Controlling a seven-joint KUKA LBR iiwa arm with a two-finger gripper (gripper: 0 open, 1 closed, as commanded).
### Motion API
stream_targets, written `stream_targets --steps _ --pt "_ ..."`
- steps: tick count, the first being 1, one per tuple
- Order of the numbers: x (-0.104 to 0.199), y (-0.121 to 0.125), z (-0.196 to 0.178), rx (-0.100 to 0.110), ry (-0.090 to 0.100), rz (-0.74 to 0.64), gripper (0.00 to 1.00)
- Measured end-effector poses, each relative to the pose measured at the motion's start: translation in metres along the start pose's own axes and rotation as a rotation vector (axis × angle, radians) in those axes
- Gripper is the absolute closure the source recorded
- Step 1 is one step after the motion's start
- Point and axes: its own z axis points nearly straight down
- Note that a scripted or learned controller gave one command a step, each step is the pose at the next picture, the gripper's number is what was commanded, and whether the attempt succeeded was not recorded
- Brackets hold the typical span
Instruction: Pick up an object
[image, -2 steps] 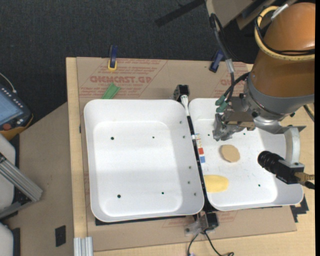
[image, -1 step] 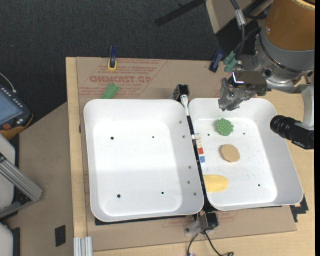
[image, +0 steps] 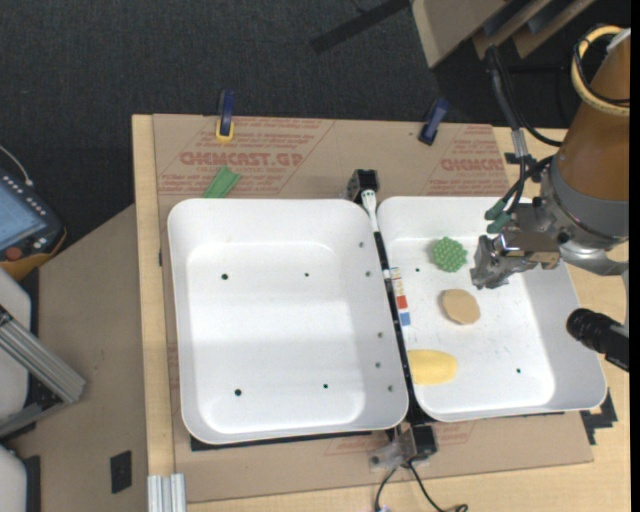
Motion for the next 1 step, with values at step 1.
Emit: stream_targets --steps 1 --pt "0.032 0.0017 0.009 -0.008 0.002 -0.012 1.0"
